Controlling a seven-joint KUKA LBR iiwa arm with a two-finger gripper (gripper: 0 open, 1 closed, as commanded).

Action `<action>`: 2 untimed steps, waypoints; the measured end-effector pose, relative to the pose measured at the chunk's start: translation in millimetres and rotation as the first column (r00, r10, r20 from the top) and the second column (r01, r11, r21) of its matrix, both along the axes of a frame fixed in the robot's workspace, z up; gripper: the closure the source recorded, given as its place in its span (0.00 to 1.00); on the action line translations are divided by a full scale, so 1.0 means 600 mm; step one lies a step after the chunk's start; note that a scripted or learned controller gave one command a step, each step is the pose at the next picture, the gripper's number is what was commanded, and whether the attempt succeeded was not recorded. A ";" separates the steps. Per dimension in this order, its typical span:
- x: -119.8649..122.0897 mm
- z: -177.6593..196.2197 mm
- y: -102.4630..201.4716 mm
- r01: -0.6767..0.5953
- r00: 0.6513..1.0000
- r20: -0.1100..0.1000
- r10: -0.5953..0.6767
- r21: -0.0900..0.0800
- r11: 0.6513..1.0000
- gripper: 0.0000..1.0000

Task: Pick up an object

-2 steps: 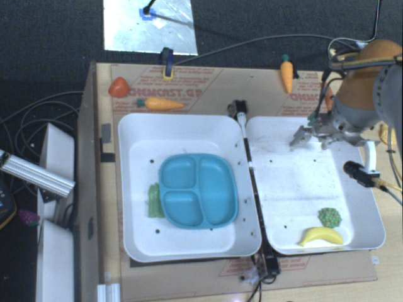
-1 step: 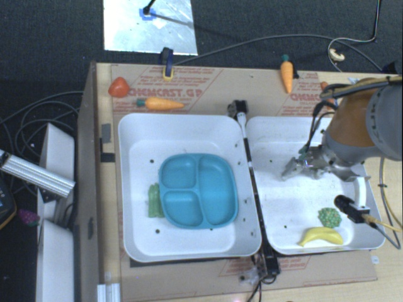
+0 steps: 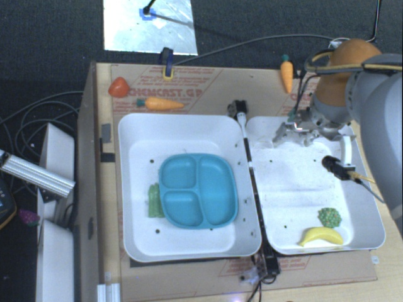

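The right bin (image 3: 371, 231) holds a yellow banana (image 3: 322, 236) near its front right corner, with a small green broccoli piece (image 3: 329, 216) just behind it. In the left bin (image 3: 135, 137) a blue divided plate (image 3: 198, 190) lies in the middle, and a green vegetable piece (image 3: 154, 201) rests against the plate's left edge. My gripper (image 3: 294, 135) hangs over the back edge of the right bin, far from the banana and broccoli. Its metal fingers (image 3: 279, 136) are spread open with nothing between them.
On the cardboard behind the bins lie an orange carrot (image 3: 162, 104), a red fruit (image 3: 118, 87) and a smaller carrot (image 3: 287, 75). A black fitting with a yellow cable (image 3: 337, 167) hangs over the right bin's right side. The arm's grey body (image 3: 378, 112) crowds the right.
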State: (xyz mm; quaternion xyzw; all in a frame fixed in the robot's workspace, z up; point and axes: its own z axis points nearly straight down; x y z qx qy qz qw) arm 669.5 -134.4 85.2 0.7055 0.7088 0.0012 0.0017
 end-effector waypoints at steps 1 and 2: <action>0.002 0.019 -0.001 -0.003 1.000 0.003 0.003 -0.002 1.000 1.00; 0.001 0.018 -0.001 -0.004 1.000 0.002 0.004 -0.002 1.000 0.00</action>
